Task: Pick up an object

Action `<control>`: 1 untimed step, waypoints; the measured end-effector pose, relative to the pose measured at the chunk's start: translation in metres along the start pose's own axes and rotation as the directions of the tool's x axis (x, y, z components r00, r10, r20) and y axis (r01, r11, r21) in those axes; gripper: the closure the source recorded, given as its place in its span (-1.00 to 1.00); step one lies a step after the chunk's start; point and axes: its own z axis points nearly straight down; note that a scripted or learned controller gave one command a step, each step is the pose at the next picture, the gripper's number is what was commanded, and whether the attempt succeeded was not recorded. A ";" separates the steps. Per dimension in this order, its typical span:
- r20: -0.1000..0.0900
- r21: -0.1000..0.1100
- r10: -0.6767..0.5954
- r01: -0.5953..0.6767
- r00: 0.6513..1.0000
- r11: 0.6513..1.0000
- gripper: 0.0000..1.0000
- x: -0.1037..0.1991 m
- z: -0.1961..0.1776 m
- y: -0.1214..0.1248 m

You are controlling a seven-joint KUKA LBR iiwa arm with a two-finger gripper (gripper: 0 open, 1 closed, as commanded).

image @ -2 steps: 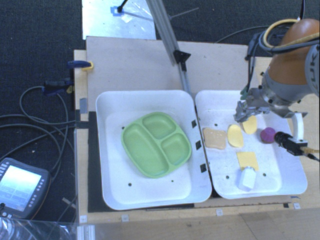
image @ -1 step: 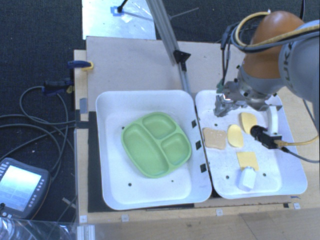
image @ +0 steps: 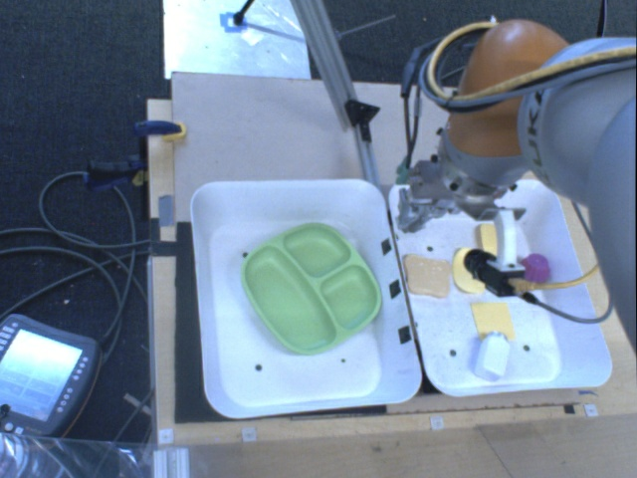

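Hovering at the upper left of the right bin [image: 562, 342], the gripper [image: 410, 213] appears to be in the approach step; whether it is open cannot be told. A tan slice [image: 428, 277] lies just below it in frame, ungrasped; the next move likely calls for centring over it and descending.

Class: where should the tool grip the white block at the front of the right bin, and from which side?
Come from straight above and pinch the white block across its two long sides; these look free, while the yellow square crowds its far end.
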 end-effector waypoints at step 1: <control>-0.002 -0.001 -0.003 0.003 1.000 1.000 1.00 0.062 -0.006 0.010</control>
